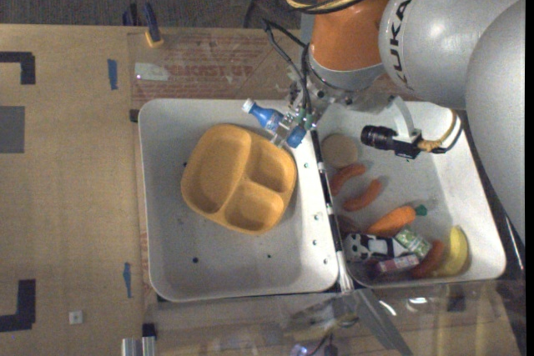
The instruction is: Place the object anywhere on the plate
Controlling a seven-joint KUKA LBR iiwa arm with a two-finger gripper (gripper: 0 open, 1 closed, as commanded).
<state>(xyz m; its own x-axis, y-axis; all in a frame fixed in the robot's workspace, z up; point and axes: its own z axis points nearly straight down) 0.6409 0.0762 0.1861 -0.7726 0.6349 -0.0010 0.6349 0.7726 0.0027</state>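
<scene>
Blue bottle [265,117] — beside yellow plate [239,178]

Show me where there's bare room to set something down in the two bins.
Left bin: open floor along its near edge and left wall, around the yellow plate; the plate's three compartments are bare too. The blue bottle sits at the gripper above the plate's far corner. Right bin: crowded along the divider and near corner with toy food; bare patch toward its right wall.

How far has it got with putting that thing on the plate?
Picking up looks done: the claw has a small blue bottle between its fingers, lifted out of the right bin. It hangs at the upper right edge of the yellow plate in the left bin. Setting it down is left.
</scene>
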